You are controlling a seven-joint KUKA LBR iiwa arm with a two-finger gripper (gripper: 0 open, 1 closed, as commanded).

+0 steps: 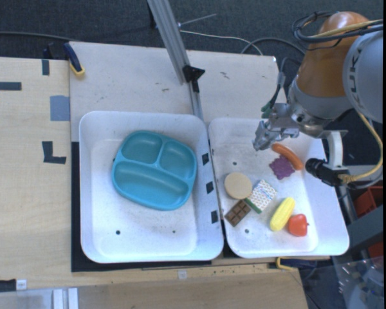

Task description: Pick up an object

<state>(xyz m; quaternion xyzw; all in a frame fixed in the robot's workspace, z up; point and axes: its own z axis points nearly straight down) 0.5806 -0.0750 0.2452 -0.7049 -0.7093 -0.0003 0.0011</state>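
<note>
Gripper [265, 138] poised over the upper part of the right bin [328, 240], hanging from a grey arm [334, 63] with an orange band, reaching in from the right; finger opening impossible to tell from this angle, nothing seen held. Just right of it, an orange carrot [288, 156] lying aslant, a purple grape cluster [282, 168] touching its lower side. Lower in the same bin, a round tan cookie [237, 185], a brown chocolate bar [238, 212], a pale checkered wafer [263, 194], a yellow corn cob [282, 214] and a red tomato [298, 225] just beside the cob. In the left bin [96, 237], a blue divided plate [155, 170], tilted. Both bins side by side on a pale worktop [26, 192].
</note>
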